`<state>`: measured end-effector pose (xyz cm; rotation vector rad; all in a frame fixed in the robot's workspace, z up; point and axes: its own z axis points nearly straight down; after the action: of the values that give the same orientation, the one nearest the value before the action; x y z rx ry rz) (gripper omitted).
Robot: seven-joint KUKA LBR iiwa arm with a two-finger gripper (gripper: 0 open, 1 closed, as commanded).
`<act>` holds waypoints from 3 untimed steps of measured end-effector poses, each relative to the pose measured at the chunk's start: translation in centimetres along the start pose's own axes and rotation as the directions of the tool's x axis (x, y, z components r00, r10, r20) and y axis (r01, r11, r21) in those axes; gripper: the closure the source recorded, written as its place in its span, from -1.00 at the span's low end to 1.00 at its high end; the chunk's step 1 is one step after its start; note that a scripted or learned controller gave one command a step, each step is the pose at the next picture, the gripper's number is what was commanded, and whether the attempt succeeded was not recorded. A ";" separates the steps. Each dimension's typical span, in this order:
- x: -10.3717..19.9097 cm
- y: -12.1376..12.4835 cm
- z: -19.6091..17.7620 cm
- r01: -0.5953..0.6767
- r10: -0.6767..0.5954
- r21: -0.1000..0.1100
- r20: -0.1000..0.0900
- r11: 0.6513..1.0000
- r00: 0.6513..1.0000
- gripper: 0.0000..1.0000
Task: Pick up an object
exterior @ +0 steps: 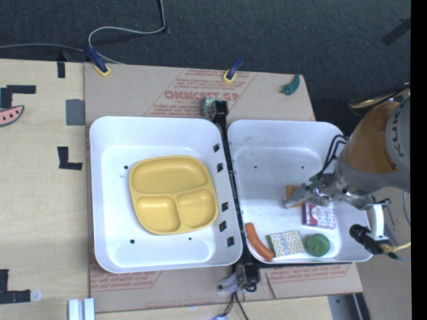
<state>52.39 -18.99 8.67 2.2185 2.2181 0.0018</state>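
In the right bin, my gripper is low over the floor at centre right, reaching in from the right. A small orange piece lies right at its tip. Just below and right of the gripper lies a red and white card box. Along the front wall sit an orange carrot-like stick, a small patterned box and a green round object. I see nothing lifted off the bin floor.
The left bin holds a yellow divided plate. The arm's grey body and orange band hang over the right bin's right wall. Bare white floor spans the back half of the right bin.
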 end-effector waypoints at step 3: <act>1.4 9.9 0.0 0.003 -0.003 -0.003 0.000 1.000 1.000 -1.00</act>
<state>62.33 -17.60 8.69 2.2138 2.2198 0.0052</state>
